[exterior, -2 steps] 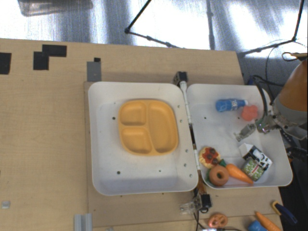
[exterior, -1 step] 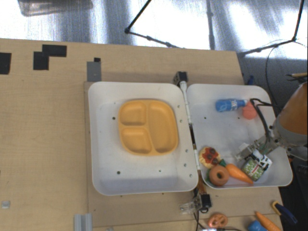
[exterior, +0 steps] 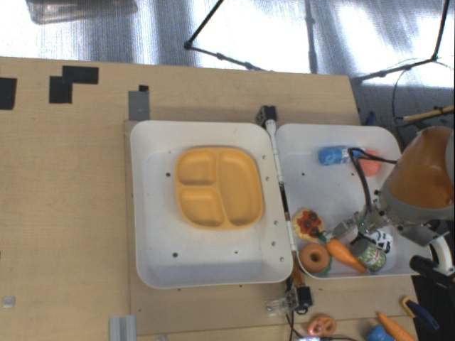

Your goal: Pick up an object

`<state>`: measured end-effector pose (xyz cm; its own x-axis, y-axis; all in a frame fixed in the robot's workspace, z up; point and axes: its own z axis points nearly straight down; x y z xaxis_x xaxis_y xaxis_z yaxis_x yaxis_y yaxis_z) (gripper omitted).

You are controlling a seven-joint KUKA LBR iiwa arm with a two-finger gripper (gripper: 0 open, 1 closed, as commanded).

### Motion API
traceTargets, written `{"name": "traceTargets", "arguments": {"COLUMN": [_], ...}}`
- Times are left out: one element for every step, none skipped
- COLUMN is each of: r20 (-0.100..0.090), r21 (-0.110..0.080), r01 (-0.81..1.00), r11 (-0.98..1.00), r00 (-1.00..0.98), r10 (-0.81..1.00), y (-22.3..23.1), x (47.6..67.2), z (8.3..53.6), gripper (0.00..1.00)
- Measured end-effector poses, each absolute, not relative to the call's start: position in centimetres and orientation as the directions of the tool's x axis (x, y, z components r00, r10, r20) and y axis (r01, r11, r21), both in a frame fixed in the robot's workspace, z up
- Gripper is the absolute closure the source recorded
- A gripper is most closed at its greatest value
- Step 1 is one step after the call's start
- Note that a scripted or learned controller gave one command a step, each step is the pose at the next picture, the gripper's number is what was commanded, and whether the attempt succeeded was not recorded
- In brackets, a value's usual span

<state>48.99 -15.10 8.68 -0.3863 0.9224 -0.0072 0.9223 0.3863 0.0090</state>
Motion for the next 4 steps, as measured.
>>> {"name": "traceTargets", "arguments": {"r20": [-0.007, -0.007, -0.001, -0.005], "r21": [0.012, 0.012, 0.009, 0.009], "r01": [0.927, 0.927, 0.994, 0.987], "r11": [0.375, 0.375, 0.113, 0.161], "r00": [-0.375, -0.375, -0.113, -0.161], "r10": [0.927, 0.927, 0.994, 0.987], "y": [-9.13, -9.14, -9.6, -9.18], "x": [49.06, 49.06, 48.96, 48.93], "z": [8.7, 8.7, 8.7, 8.68], "gripper": [0.0, 0.0, 0.0, 0.0]}}
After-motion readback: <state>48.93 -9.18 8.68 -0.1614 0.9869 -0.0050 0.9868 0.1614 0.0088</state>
